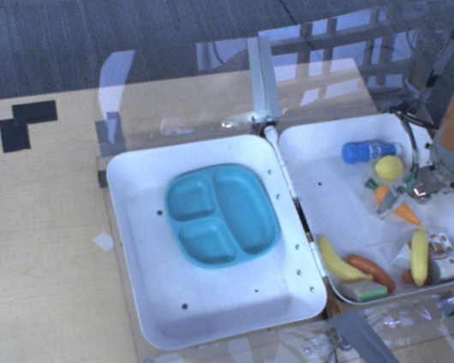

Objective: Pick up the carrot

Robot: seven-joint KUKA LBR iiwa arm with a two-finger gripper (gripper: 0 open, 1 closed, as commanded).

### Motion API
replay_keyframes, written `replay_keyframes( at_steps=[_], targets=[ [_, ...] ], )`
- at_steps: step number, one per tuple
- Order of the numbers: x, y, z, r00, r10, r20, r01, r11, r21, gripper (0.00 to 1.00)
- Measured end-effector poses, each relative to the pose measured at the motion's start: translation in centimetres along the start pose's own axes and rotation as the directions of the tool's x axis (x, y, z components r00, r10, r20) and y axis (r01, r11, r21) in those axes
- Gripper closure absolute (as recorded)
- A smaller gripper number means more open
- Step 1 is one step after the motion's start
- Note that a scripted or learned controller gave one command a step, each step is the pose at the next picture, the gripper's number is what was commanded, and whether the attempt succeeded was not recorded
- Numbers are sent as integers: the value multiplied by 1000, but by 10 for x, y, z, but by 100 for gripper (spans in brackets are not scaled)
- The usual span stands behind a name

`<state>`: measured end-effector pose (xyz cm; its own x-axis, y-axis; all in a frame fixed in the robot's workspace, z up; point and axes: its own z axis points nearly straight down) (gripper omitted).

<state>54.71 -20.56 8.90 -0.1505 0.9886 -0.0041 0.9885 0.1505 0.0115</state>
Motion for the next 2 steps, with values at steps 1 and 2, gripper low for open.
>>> replay_keyframes(
  at_steps=[1, 2],
  targets=[
    [1, 3, -12, 1000, -2, 0, 2, 1000, -6, 100],
    [62, 53, -81, 995, -104, -3, 104, 995, 4, 100]
  ],
)
